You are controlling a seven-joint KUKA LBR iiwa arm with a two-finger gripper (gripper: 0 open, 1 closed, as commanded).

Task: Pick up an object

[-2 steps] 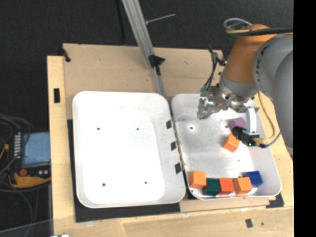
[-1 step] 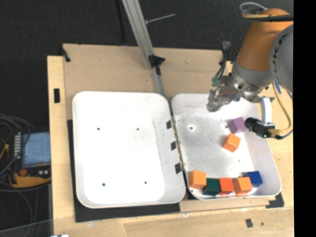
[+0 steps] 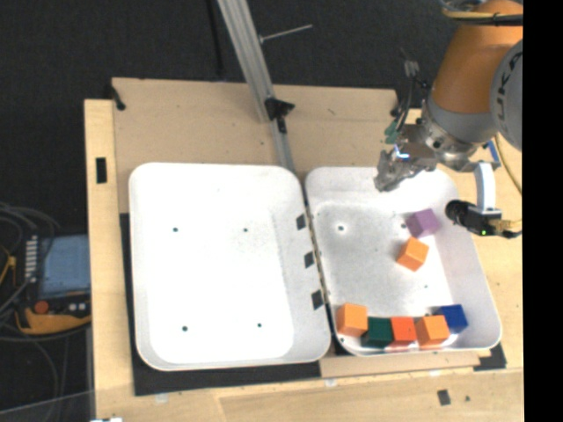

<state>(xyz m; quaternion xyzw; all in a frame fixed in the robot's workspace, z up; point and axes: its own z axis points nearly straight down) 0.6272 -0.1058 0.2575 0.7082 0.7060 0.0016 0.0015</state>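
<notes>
Seven blocks lie in the right bin point(image 3: 471, 275), none bearing any writing that can be read. A purple block point(image 3: 423, 222) sits near the bin's middle right, with an orange block point(image 3: 412, 254) tilted just below it. Along the near rim runs a row: an orange cube point(image 3: 353, 318), a dark green block point(image 3: 379, 331), a red-orange block point(image 3: 403, 329), another orange one point(image 3: 432, 329) and a blue block point(image 3: 452, 316) (each close beside its neighbour). The tool point(image 3: 390, 179) hangs over the far edge of this bin, apart from every block, nothing seen between its tips; I cannot tell whether it is spread or pressed together. The arm point(image 3: 471, 69) comes in from the right, its orange band above the wrist, angled down and leftward. The left bin point(image 3: 141, 236) lies beside it on the surface point(image 3: 193, 117)
</notes>
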